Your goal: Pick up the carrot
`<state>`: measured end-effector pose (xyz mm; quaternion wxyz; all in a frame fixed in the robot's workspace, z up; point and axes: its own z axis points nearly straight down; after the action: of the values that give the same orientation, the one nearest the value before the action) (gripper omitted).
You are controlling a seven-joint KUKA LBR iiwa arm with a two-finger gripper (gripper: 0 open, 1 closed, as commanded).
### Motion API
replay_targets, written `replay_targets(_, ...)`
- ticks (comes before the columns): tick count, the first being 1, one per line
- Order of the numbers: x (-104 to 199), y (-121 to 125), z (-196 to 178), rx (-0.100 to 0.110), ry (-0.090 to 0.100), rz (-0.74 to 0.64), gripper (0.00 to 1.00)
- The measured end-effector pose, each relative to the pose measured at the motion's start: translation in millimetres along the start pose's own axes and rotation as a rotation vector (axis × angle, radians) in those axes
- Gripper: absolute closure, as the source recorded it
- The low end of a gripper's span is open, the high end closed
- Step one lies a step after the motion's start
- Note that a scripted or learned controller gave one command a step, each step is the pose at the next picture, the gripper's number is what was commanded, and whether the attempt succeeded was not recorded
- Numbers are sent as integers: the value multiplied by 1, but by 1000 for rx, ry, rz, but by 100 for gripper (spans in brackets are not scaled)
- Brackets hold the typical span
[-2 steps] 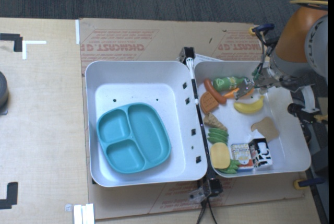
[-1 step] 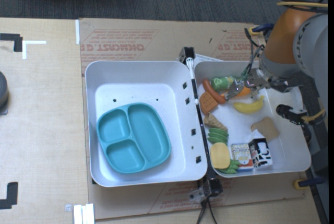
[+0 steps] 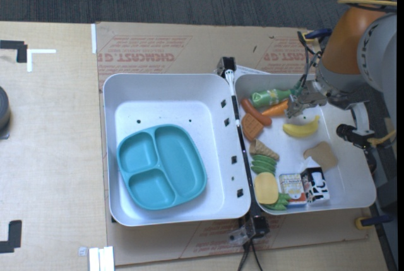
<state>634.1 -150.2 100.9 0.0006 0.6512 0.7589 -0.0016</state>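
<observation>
Item 1, jaws (image 3: 297, 107): mine, low over the right bin (image 3: 353, 197), at the far end of the clutter. I cannot tell from this slanted view whether they are released or clenched; nothing is seen held between them. Position suits a descent on the nearest item, which I judge to be the target.

Item 2, carrot (image 3: 274, 110): just left of my jaws, touching or nearly so, lying flat on the bin floor. Long axis runs roughly left to right with a slight tilt; which end is the tip is too small to tell. A grip across the narrow width, square to that axis, looks most likely to hold.

Item 3, green bottle (image 3: 270, 97): just beyond the carrot, near parallel, close enough to be nudged.

Item 4, banana (image 3: 301, 129): just on the near side of my jaws, curved, flat.

Item 5, sausage (image 3: 255, 113): left of the carrot, slanted, easily confused with it by colour.

Item 6, assorted toy food: nearer the camera, well apart from my jaws.

Item 7, left bin (image 3: 165, 85): far left of my jaws, holding a blue divided plate (image 3: 163, 167).

Item 8, bench (image 3: 50, 156): carries both bins.
</observation>
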Motion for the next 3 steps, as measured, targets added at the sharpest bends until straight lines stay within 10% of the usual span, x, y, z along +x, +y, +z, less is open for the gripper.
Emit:
replay_targets(1,60,-69,10,1,4,-137,100)
replay_targets(2,57,-69,9,0,-3,-136,0)
replay_targets(3,33,4,8,-3,-2,-138,0)
